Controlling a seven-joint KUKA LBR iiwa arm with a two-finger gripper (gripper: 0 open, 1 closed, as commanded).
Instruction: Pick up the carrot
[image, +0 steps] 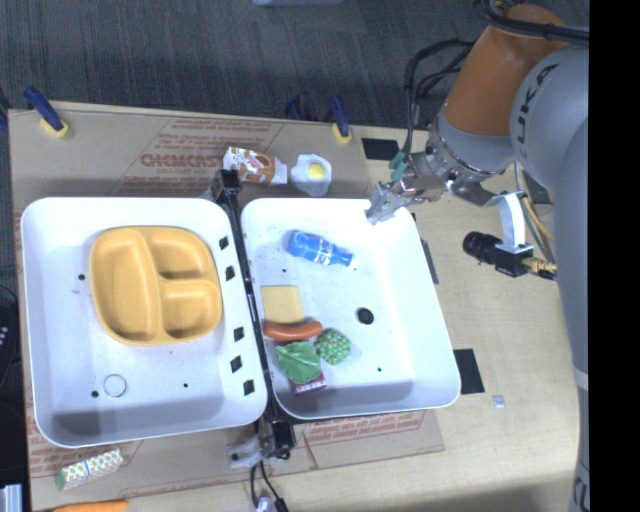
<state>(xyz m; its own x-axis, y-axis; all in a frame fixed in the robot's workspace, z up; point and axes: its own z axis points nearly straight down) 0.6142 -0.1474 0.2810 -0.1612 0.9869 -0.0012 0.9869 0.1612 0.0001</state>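
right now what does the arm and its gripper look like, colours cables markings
The arm is bulky, rounded and grey, with a broad orange band above the wrist. Part of a dark letter marking shows on the grey shell. Black cables loop beside the orange section. The gripper is small, metallic silver, with bits of green and red at its mount. A white strip hangs off the grey body.

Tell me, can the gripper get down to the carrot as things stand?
Probably yes, but tightly. The carrot lies uncovered in the right bin, wedged between the cheese and green packet; the gripper hovers at the far rim.
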